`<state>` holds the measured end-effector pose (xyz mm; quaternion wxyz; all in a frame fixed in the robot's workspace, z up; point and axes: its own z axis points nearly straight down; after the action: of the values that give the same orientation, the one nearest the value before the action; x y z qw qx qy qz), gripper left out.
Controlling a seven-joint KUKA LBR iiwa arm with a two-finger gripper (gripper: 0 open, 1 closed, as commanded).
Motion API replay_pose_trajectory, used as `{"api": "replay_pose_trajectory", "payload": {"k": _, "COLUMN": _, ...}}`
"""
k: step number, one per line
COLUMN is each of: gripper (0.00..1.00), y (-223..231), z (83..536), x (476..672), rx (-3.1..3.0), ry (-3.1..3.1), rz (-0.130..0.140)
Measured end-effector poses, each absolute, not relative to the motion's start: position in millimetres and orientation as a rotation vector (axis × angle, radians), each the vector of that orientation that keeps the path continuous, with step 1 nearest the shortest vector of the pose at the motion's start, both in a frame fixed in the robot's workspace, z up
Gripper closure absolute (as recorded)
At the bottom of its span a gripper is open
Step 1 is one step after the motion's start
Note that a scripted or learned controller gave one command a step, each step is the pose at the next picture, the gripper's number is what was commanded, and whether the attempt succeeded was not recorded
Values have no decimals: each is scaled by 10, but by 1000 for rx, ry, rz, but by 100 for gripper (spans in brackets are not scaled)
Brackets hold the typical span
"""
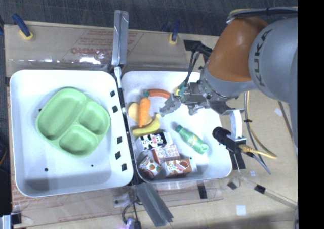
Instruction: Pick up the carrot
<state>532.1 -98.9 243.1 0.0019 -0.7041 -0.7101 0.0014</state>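
I am watching my gripper (169, 104) hovering, fingers spread and holding nothing, beside the carrot (144, 111) near the right bin's (223, 168) left wall.

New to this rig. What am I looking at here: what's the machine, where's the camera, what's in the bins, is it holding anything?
One camera, fixed above the bench, looks down at a slant on two shallow white bins side by side. The grey machine with the orange band, coming in from the right of the picture, is a KUKA robot arm. At its end is a two-finger gripper, hanging over the right bin.

The left bin holds a green divided plate. The right bin holds toy food: a carrot, a banana, a sausage, a green bottle and a few small printed packs at the near edge.

The job is to pick up the carrot. It lies in the bin, just left of the gripper, and nothing is visible between the fingers, so nothing is held.
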Motion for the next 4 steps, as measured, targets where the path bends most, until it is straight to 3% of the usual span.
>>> {"api": "replay_pose_trajectory", "payload": {"k": 1, "gripper": 0, "y": -95, "z": 1901, "x": 5675, "rx": -2211, "ry": -2226, "rz": 8}}
{"api": "replay_pose_trajectory", "payload": {"k": 2, "gripper": 0, "y": -103, "z": 1904, "x": 5677, "rx": -2214, "ry": -2224, "rz": 7}}
{"api": "replay_pose_trajectory", "payload": {"k": 3, "gripper": 0, "y": -1042, "z": 1131, "x": 5837, "rx": -2477, "ry": -1925, "rz": 8}}
{"api": "replay_pose_trajectory", "payload": {"k": 4, "gripper": 0, "y": -939, "z": 916, "x": 6152, "rx": -2434, "ry": -1982, "rz": 1}}
